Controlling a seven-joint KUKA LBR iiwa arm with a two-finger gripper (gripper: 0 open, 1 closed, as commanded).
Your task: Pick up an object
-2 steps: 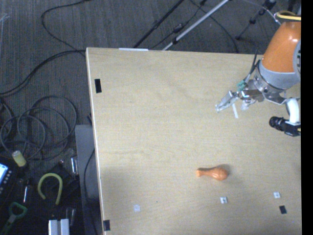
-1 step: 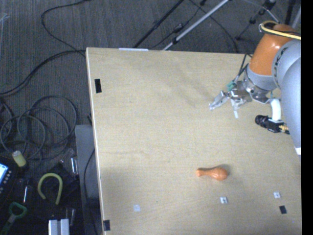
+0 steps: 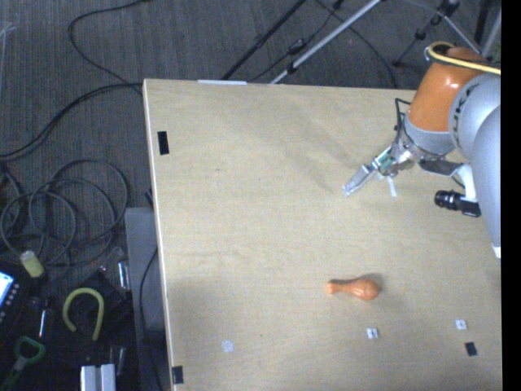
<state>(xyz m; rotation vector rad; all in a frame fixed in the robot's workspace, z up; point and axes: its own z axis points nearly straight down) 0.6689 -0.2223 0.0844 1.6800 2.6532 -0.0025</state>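
A small orange gourd-shaped object (image 3: 355,288) lies on its side on the tan bench top (image 3: 260,218), toward the front right. My gripper (image 3: 370,189) hangs over the bench well behind that object, at the right. Its two thin fingers are spread apart, one pointing left (image 3: 355,184) and one down (image 3: 392,189), and nothing sits between them. The grey arm with its orange band (image 3: 444,88) comes in from the right edge.
Small white markers (image 3: 372,332) and black tape marks (image 3: 164,142) dot the bench. Left of the bench, cables (image 3: 57,210) and tools lie on the dark floor. Stand legs (image 3: 350,15) cross the floor behind the bench.
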